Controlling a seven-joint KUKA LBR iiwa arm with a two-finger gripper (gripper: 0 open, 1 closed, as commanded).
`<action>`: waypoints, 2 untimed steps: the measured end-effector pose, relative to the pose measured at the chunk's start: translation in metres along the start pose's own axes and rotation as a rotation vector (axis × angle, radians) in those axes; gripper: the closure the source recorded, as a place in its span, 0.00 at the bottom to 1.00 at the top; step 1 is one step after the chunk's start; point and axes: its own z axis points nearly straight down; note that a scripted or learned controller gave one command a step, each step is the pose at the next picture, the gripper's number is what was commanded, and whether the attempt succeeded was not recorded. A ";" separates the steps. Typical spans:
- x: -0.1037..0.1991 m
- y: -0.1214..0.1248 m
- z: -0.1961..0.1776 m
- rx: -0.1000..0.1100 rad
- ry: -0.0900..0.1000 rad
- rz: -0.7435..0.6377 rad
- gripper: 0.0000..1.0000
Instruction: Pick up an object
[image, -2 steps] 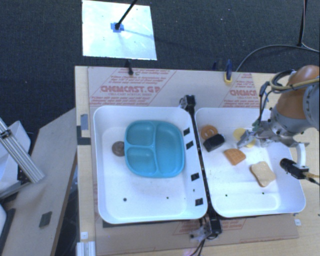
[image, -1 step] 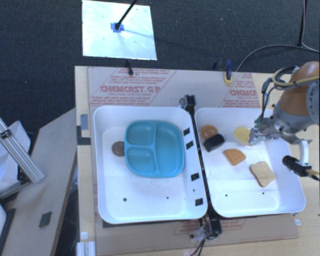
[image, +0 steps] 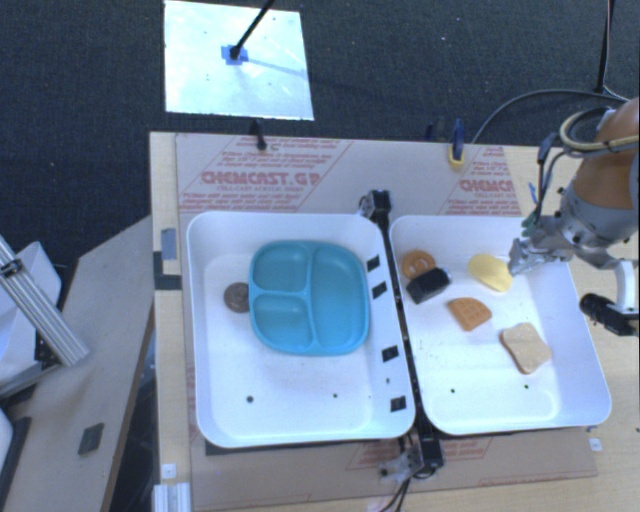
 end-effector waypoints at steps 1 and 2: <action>-0.004 0.001 -0.065 -0.003 -0.001 -0.001 1.00; -0.004 0.003 -0.116 -0.002 -0.001 -0.002 1.00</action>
